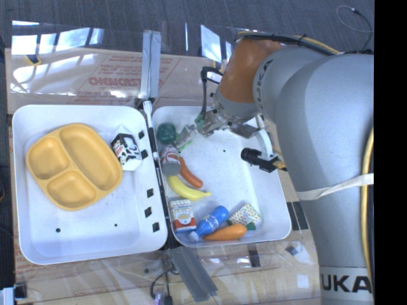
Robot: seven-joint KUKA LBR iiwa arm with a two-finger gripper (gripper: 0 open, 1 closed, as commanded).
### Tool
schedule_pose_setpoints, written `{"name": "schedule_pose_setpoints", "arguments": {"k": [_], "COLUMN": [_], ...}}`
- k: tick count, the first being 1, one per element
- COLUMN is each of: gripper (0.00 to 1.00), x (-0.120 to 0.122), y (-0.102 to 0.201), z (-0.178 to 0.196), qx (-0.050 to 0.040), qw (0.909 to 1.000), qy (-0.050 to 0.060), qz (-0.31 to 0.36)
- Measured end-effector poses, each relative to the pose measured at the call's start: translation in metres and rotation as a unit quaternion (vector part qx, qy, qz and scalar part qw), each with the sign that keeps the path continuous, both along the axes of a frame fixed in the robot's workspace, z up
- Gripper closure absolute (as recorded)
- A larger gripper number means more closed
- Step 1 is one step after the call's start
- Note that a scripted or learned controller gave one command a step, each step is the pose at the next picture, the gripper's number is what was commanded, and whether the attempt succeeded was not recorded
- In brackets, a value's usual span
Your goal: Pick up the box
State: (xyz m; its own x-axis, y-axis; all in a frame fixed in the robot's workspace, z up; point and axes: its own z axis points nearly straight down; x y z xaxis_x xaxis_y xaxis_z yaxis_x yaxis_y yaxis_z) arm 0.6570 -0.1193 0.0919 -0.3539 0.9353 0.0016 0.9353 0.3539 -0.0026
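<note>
A small red and white box [182,213] lies at the front left corner of the right bin [270,196]. A black and white carton [127,150] leans against the right wall of the left bin [38,234]. My gripper [189,134] hangs over the back left part of the right bin, just right of a green round object [166,132] and above a grey can [170,161]. It is well back from the red and white box and holds nothing that I can see.
A yellow divided plate [72,164] fills the left bin's back half. In the right bin lie an orange sausage [191,174], a banana [187,189], a blue bottle [213,220], a carrot [224,232] and a patterned packet [245,215]. The arm [305,107] covers the right bin's back right.
</note>
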Motion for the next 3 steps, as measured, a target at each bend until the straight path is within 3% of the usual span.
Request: {"name": "schedule_pose_setpoints", "arguments": {"k": [1,2,3], "gripper": [0.00,1.00,0.00], "x": [0.000,0.000,0.000], "y": [-0.002,-0.001,-0.001], "z": [0.000,0.011,0.011], "qx": [-0.0006,-0.0006,-0.0006], "qw": [0.9997,0.9997,0.9997], "qy": [0.000,0.000,0.000], "qz": [-0.026,-0.024,-0.024]}}
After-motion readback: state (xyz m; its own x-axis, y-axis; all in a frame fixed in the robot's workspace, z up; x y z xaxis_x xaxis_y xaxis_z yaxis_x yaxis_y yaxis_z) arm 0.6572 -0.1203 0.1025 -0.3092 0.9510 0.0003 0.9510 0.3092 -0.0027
